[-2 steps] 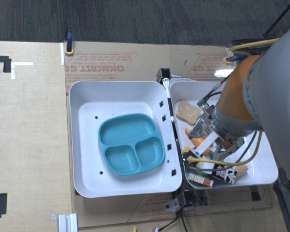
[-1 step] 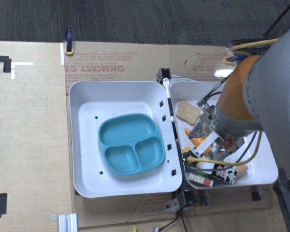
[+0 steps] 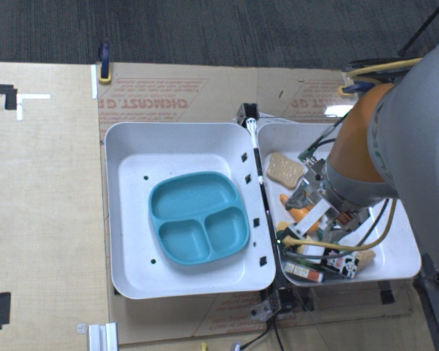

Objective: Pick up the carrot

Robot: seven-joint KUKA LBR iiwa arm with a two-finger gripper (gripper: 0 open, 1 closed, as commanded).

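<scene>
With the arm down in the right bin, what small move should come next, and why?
Probably a short lift to check the grasp: the gripper sits low in the right bin, right at the orange carrot beside the bread slice.

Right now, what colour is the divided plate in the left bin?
Light blue plate, seen in the camera view.

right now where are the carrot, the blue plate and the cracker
carrot (image 3: 298, 213), camera view, on the orange piece showing beside the gripper
blue divided plate (image 3: 197, 216), camera view, on the ridge between compartments
cracker (image 3: 284, 170), camera view, on its tan top face
</scene>
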